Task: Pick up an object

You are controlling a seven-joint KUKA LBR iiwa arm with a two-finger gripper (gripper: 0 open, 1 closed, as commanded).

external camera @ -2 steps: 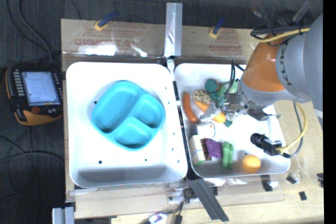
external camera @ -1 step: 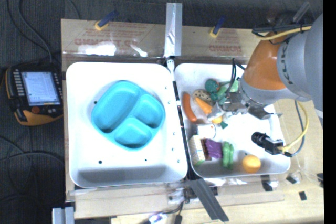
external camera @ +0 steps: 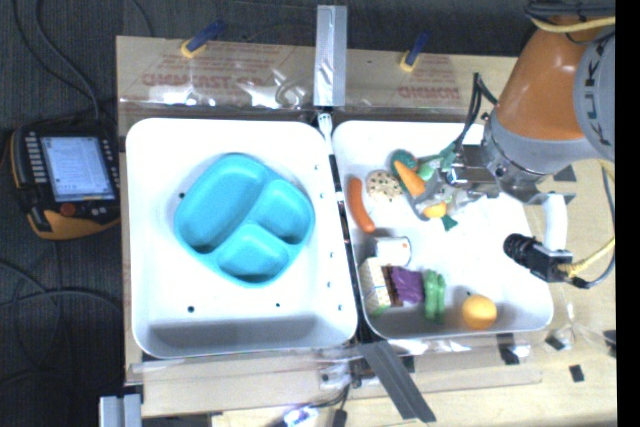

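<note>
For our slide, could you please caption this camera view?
Grey-and-orange arm's gripper hovers over small toy foods in right white bin; blue divided tray fills left bin.

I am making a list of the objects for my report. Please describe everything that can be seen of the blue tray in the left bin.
The blue tray is light cyan, looks like smooth plastic, and has rounded corners. Raised ridges divide it into three compartments: one large and two smaller. It lies flat with its open side up, turned at an angle to the walls of the left bin, near the middle of the floor. The compartments seem to hold nothing. It touches only the bin floor, and the gripper works over the other bin.
</note>
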